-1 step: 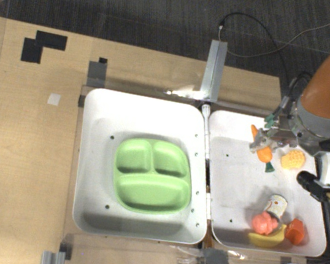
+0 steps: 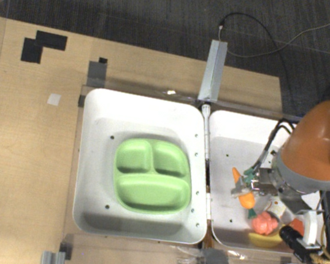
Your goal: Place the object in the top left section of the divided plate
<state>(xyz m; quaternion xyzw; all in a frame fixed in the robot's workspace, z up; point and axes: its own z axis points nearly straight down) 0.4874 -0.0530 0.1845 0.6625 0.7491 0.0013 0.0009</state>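
I've got two shallow white bins – left bin (image 2: pixel 97 148) carries the light-green divided plastic plate (image 2: pixel 152 176), its two small sections toward the top edge, big one below, so the target top-left pocket faces away from the arm. Right bin (image 2: pixel 227 169) holds the toys, bunched at its lower right: a yellow piece (image 2: pixel 264 240), a pink lumpy ball (image 2: pixel 265 224), then an orange carrot-like piece (image 2: pixel 243 192), long axis approx diagonal, thin end up-left. Gripper (image 2: pixel 249 186) sits right over the carrot – can't tell its grip state from here.
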